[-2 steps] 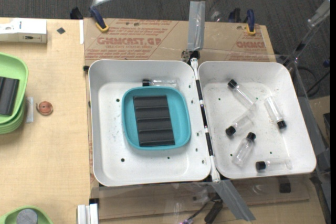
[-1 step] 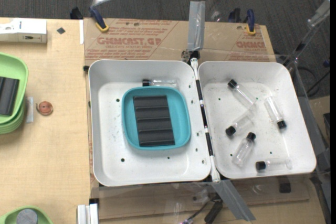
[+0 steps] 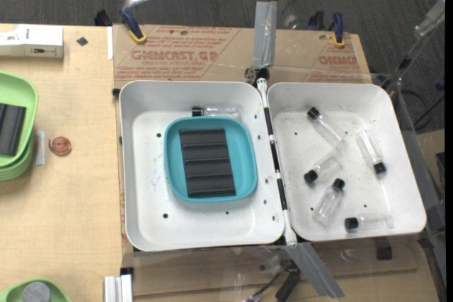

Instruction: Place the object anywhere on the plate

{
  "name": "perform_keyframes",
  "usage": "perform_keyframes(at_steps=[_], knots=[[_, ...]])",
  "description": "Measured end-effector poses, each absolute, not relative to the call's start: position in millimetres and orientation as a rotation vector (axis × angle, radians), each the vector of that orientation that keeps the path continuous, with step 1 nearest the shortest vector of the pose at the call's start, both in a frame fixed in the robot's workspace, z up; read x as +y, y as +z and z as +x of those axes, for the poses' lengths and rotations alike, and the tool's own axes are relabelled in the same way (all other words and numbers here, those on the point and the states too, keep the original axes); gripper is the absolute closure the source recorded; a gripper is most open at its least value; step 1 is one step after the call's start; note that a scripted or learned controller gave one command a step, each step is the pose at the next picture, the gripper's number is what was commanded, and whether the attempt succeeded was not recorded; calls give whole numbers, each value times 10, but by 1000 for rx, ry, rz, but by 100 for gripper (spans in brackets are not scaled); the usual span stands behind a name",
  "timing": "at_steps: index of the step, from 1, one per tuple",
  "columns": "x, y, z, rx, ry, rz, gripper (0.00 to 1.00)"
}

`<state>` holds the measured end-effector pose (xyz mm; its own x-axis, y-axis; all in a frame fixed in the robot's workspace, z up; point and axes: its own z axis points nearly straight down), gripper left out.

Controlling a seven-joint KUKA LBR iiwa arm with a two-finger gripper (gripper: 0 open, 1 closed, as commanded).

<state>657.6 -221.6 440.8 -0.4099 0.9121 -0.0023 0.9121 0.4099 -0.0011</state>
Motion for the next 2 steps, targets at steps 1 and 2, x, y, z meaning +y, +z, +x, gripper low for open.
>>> perform_keyframes(at_steps=[1, 2], knots=[[-2214, 1080, 6523, 2670, -2, 1651, 0], [-2225, 1664, 5927, 2796, 0, 1429, 0]])
